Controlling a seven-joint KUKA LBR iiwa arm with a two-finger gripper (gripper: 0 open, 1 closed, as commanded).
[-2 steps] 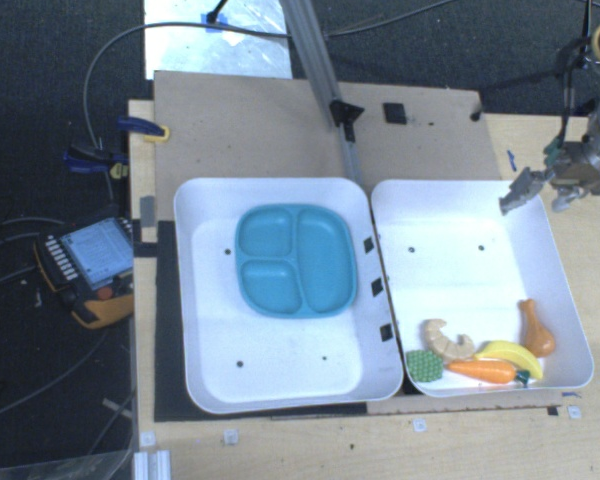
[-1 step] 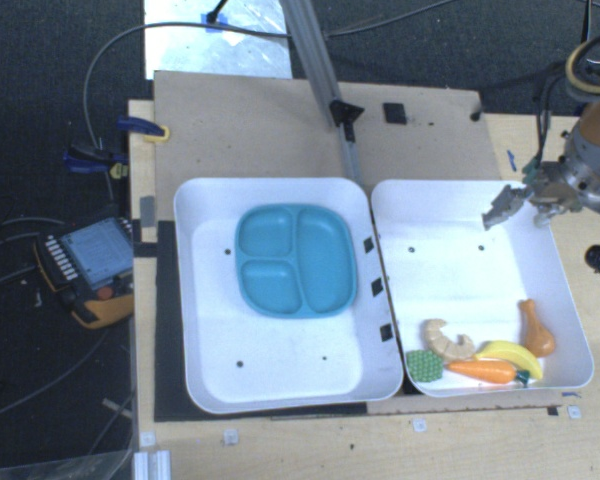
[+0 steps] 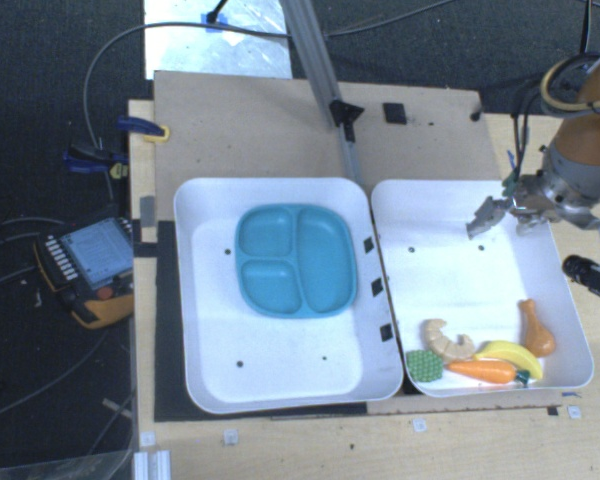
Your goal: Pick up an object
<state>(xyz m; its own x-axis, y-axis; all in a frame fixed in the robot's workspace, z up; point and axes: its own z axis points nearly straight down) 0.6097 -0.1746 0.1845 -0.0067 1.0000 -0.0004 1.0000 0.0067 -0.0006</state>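
- We see a tan bench board [image 3: 260, 118] resting on dark carpet floor [image 3: 50, 48].
- Beyond the board's far edge lies a bright reflective sheet [image 3: 215, 28].
- A grey metal pole [image 3: 310, 43] slants across the board's far half.
- Left of the board sits a handheld pendant [image 3: 85, 268], with black cables [image 3: 20, 228] beside it.

The grey arm [image 3: 580, 158] reaches in from the right, its claw [image 3: 492, 216] pointing left.
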